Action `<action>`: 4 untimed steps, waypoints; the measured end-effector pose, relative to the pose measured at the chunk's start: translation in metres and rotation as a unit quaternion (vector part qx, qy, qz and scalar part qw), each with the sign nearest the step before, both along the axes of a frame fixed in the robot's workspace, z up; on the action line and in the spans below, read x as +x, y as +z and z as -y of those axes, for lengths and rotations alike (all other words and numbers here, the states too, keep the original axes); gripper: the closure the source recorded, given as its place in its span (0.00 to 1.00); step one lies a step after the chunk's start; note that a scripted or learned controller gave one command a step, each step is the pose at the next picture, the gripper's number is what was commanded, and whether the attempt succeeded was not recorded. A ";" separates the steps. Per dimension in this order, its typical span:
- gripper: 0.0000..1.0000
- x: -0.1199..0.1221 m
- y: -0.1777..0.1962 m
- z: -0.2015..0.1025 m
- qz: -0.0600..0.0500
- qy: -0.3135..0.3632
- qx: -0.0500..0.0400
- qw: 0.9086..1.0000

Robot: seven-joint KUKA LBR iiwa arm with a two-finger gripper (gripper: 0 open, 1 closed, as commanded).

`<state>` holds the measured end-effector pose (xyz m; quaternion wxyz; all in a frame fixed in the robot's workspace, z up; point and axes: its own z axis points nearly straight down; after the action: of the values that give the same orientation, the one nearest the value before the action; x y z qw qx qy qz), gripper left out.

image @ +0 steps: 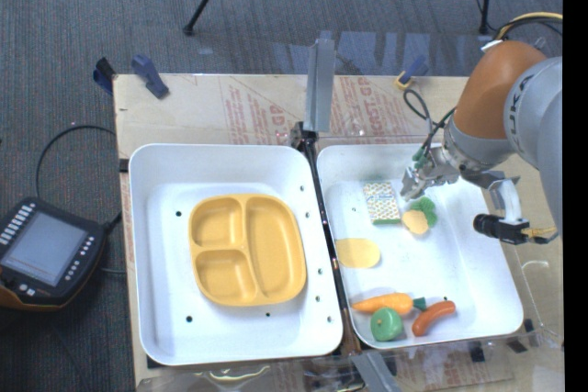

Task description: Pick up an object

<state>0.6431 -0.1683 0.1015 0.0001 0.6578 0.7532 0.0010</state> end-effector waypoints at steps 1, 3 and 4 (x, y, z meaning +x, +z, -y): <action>0.00 0.000 -0.001 0.000 0.000 0.000 0.000 1.000; 0.00 -0.055 -0.006 -0.004 0.006 -0.020 0.000 1.000; 0.00 -0.061 -0.006 -0.080 0.006 -0.065 0.000 0.998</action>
<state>0.5825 -0.0886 0.0951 0.0047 0.7053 0.7089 0.0049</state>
